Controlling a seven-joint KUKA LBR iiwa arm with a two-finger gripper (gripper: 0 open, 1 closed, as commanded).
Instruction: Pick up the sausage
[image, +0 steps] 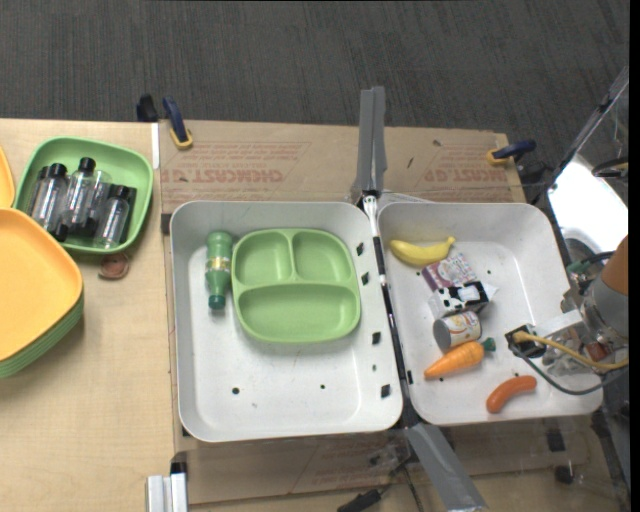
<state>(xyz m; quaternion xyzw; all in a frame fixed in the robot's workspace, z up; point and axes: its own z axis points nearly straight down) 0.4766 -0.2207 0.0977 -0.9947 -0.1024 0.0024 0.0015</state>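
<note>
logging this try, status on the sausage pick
gripper at right bin right rim, apart from sausage. sausage lies loose near bin's front edge. carrot beside it, not touching.

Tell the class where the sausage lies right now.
In the camera view, the sausage lies in the right bin, near its lower right corner, just right of and below the carrot.

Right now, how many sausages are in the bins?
1. The sausage lies near the right bin's front edge, right of the carrot and apart from it. The arm at that bin's right rim might hide more.
</note>
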